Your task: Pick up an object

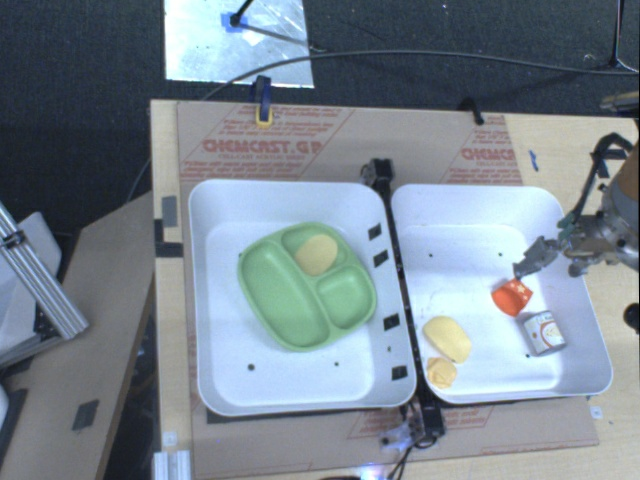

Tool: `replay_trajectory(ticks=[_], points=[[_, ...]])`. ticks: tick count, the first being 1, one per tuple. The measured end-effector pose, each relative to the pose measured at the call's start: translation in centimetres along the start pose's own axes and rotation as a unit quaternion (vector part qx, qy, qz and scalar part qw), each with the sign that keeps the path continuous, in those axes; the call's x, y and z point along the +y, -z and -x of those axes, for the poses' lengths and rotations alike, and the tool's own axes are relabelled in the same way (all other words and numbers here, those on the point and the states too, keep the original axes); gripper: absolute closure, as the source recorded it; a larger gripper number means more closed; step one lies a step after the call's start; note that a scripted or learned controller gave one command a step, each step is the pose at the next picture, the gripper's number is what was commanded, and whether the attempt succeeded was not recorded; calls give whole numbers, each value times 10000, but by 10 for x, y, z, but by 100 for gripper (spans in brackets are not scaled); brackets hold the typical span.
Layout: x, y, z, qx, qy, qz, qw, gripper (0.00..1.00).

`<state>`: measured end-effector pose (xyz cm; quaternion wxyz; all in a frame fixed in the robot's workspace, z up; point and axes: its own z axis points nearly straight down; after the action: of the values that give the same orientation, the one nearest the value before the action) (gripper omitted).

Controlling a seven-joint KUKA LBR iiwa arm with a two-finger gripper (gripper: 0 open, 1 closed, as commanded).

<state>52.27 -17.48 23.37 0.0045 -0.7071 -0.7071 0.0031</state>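
Over at the right bin (560, 218), the grey arm (615, 230) reaches in from the right edge, and its claw (528, 261) hangs low above the bin floor, angled down and to the left. Whether the claw is spread or pressed together, I cannot tell; the tip is a small dark blur. Just below it and to the left lies an orange object (512, 297), very near the tip, though contact between them is not clear, and nothing can be made out between the claw's tips. A small silvery can (544, 332) lies on its side just right of and nearer than the orange piece. Further left in the same bin sits a yellow lemon-like item (448, 337), and touching its near side, against the bin's near left corner, a smaller yellow piece (441, 372).

Across in the left bin (215, 298), a green divided plate (300, 288) rests near the middle, tilted in its placement, with a pale yellow round item (317, 254) in its far compartment. Both bins sit side by side on a cardboard sheet (340, 138) covering the desk (120, 268).
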Motion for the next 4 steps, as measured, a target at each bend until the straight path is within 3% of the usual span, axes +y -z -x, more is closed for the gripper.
replay_trajectory(ticks=[1,3,4], points=[[2,7,-1,-14,19,62,10000,0],[9,-101,-7,-11,8,64,10000,0],[13,-142,-5,-46,0,118,9999,0]])
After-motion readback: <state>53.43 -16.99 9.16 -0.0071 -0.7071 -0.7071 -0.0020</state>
